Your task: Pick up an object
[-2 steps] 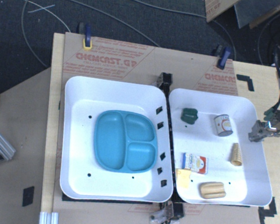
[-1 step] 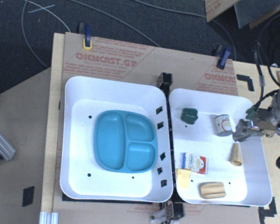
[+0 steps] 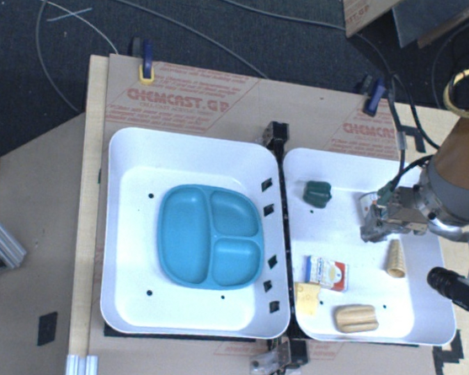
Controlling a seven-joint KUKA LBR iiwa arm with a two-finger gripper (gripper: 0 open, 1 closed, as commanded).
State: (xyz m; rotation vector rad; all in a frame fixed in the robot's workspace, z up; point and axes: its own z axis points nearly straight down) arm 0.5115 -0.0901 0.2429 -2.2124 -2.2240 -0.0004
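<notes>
The left bin [image 3: 121,211] holds a blue divided plate [image 3: 211,236]; the right bin [image 3: 430,325] holds a green block [image 3: 318,193], a red-and-white carton [image 3: 327,273], a yellow block [image 3: 306,299], a tan block [image 3: 355,318] and a ridged cone [image 3: 395,257]; the gripper [image 3: 376,221] hangs over the right bin's far side, gripping nothing visible.

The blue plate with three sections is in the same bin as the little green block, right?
Not quite. The blue plate does have three sections, but it lies in the left bin. The little green block is in the right bin, next to it. The camera view shows a divider between the two bins.
</notes>
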